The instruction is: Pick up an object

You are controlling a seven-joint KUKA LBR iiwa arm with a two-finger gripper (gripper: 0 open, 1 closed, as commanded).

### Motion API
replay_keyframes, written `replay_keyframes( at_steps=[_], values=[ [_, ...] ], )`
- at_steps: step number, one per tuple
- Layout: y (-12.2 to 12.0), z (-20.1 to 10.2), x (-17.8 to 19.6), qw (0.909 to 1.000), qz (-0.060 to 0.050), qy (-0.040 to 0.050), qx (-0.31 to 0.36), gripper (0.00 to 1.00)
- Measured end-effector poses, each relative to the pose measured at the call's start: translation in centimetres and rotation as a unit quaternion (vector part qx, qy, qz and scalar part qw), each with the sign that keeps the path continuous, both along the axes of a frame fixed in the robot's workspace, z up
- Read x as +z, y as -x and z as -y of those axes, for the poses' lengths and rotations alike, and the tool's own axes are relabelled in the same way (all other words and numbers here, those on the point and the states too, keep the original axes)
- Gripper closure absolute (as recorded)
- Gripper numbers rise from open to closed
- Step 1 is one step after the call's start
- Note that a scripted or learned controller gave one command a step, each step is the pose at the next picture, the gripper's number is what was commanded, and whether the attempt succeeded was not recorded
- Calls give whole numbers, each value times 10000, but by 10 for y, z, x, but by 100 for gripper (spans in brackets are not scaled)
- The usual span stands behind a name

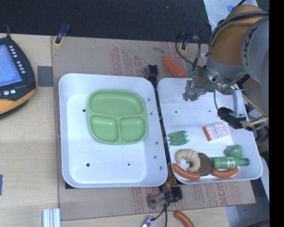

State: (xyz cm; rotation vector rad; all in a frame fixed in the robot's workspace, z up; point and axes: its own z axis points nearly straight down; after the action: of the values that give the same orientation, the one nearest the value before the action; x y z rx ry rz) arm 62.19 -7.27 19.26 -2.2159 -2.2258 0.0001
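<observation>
My gripper [193,92] hangs over the back part of the right bin [180,86], above bare white floor, with nothing seen between its fingers. The bin's objects lie toward its front: a green pea pod [178,137], a small red and white box [216,131], a croissant [188,158] beside a brown round piece [204,164], a sausage [185,173] at the front edge, a green bottle [229,162], and a green pear-like item [234,151]. All of them lie well in front of the gripper.
The left bin [75,126] holds a green divided plate [117,116]. An orange carrot [173,66] lies on the bench behind the right bin. A teach pendant [7,77] sits far left. Clamps and cables sit between the bins at back and front.
</observation>
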Motion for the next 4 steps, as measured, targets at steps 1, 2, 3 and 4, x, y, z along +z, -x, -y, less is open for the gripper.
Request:
replay_keyframes(
  at_steps=[1,2,3,4],
  values=[
    [-28,75,30,10000,-5,8,-15,100],
    [1,-61,39,10000,-21,-5,14,100],
    [-19,33,43,10000,-8,12,-20,100],
    [-30,130,9,10000,-10,9,-20,100]
  ],
)
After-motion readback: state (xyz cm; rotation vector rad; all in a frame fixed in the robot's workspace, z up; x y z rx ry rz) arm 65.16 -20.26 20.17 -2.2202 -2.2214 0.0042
